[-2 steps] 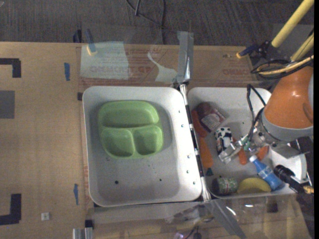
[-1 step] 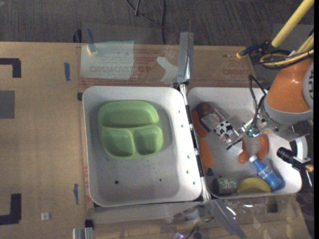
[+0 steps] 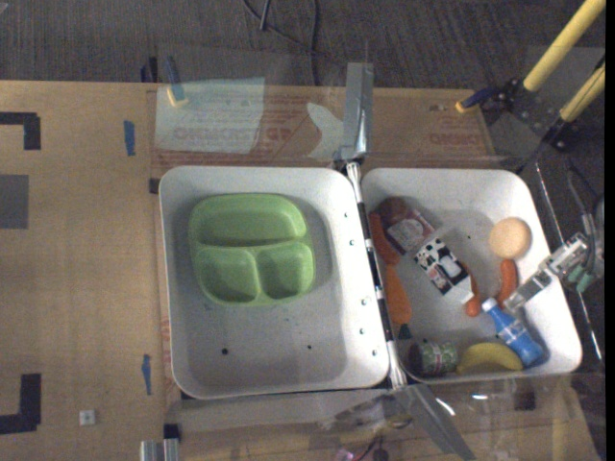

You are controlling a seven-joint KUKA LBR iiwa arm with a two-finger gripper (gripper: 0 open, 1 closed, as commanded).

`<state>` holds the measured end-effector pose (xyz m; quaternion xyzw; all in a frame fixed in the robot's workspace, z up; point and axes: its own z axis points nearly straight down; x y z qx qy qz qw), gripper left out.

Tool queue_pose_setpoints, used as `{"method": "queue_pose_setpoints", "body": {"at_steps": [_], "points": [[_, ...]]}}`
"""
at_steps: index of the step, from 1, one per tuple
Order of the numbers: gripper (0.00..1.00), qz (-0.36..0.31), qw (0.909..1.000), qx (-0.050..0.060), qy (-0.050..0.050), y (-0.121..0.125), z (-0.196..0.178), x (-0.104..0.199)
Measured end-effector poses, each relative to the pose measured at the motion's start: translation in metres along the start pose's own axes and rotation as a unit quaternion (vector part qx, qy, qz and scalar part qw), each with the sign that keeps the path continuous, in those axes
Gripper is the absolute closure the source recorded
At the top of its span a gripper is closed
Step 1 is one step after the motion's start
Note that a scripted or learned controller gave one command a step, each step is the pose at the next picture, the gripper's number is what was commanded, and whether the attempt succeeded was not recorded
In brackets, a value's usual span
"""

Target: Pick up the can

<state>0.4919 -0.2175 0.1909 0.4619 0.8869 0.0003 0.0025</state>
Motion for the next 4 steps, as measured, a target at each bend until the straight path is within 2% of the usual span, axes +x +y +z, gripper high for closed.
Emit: {"method": "queue_pose_setpoints", "body": {"at_steps": [1, 2, 3, 4], "points": [[0.00, 0.050, 0.9988, -0.001, -0.001, 0.026, 0.104, 0.056], [1.00, 0.052, 0.9986, -0.004, -0.003, 0.026, 0.093, 0.054], [1.00, 0.183, 0.9831, 0.001, 0.001, 0.042, -0.062, 0.049], [1.00, 0.430, 0.9030, 0.002, 0.000, 0.051, -0.087, 0.050]]}}
